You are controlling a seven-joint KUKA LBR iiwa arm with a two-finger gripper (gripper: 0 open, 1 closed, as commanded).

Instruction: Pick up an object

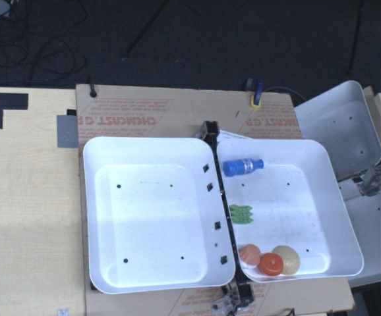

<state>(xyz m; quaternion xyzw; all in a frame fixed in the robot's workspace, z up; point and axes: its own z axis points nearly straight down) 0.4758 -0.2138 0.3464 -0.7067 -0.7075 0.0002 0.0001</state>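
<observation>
**A:** What was in the right bin (339, 203)?

**B:** Five things. A blue bottle (242, 167) lay on its side near the back, close to the divider between the bins, its pale cap pointing right. Toward the front from it, a small green piece (240, 214) sat just beside that same wall.

**A:** And the front corner?

**B:** Three round things were huddled there: a pink one (249, 253) nearest the divider, a red one (271, 264) touching it, and a tan one (287, 259) pressed against the red from the right. Bottle and green piece lay well apart from that cluster.

**A:** The left bin (98, 176)?

**B:** Plain white floor with a few dark dots. Both bins sat on cardboard (144, 114) with red lettering, over the wooden bench (26, 196).

**A:** Gripper: open or closed?

**B:** Couldn't tell. Nothing was lifted; every object rested on the bin floor. A grey plate (339, 127) stood tilted off the right bin's far corner.
</observation>
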